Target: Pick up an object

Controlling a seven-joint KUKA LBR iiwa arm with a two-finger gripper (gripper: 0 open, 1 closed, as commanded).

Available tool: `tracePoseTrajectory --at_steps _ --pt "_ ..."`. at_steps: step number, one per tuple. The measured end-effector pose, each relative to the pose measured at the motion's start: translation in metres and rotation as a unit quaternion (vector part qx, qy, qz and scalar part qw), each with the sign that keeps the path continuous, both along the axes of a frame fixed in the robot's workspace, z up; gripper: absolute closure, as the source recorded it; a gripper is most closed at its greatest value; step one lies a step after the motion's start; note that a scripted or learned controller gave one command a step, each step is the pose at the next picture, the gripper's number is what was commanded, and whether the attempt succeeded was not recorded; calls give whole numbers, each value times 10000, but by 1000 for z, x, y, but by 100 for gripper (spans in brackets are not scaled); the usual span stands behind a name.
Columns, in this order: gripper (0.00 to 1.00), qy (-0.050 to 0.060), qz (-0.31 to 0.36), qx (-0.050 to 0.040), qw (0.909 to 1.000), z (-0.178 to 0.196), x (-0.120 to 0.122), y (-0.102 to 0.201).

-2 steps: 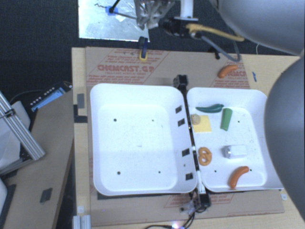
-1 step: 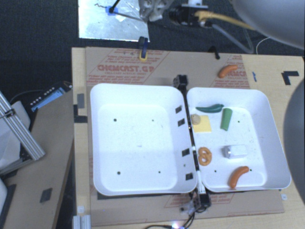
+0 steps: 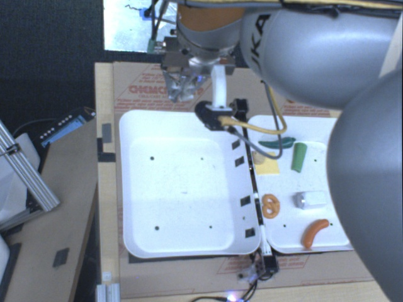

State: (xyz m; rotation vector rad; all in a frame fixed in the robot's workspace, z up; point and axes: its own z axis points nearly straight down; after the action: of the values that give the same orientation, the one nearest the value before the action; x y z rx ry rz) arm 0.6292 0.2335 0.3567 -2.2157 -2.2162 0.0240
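Down at the front edge of the bench (image 3: 107,231), two white bins sit side by side. Nearest in the right bin (image 3: 327,247), close to its front edge, lies an orange sausage-shaped thing (image 3: 314,232). Just behind it, by the wall between the bins, is a small brown pretzel (image 3: 271,206). Beside the pretzel, more to the right, lies a little white block (image 3: 310,199). Farther back is a yellow flat piece (image 3: 266,167), and next to it a green tube (image 3: 298,156) that stands a bit tilted. Behind those, a dark green curved thing (image 3: 277,143) lies near the back edge of the bin. The left bin (image 3: 182,194) is plain white with a few small dark dots. A yellow cable (image 3: 258,129) runs over the back of the wall between the bins. Farthest away, the gripper (image 3: 182,90) hangs over the brown cardboard (image 3: 141,87) at the back edge of the bench, behind the left bin. Its jaws are blurry, so I cannot tell if they are apart or together. The big grey arm (image 3: 327,43) fills the top right.
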Motion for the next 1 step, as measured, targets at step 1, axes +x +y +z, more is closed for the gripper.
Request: tracePoseTrajectory --at_steps 1 --pt "100 -155 23 55 9999 126 17 1"
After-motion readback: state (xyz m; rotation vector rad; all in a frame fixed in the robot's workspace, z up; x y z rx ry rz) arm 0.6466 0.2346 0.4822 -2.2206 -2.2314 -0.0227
